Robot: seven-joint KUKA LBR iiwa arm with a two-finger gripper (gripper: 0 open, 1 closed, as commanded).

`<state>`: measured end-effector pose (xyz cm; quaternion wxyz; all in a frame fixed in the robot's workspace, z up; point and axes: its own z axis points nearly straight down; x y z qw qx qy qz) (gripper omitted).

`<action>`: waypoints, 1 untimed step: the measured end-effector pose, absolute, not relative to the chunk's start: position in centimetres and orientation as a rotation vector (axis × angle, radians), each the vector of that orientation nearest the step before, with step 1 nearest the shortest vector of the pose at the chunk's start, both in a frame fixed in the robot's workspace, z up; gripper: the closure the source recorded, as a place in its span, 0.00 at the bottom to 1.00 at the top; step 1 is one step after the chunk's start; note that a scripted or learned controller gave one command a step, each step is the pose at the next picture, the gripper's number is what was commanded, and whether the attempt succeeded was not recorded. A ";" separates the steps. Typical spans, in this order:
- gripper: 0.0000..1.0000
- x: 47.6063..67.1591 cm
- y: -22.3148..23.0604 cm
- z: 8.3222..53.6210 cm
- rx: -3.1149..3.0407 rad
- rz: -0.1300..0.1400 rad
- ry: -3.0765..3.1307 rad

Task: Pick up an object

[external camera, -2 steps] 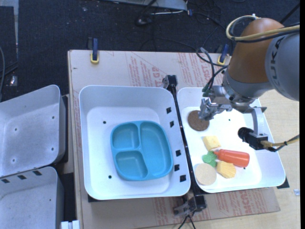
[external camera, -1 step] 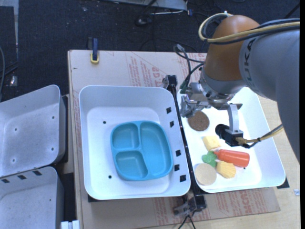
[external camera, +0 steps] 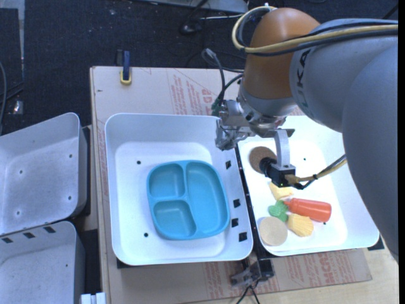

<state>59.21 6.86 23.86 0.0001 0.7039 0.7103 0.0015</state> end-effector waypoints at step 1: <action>1.00 59.9 9.8 22.2 2.215 0.000 2.228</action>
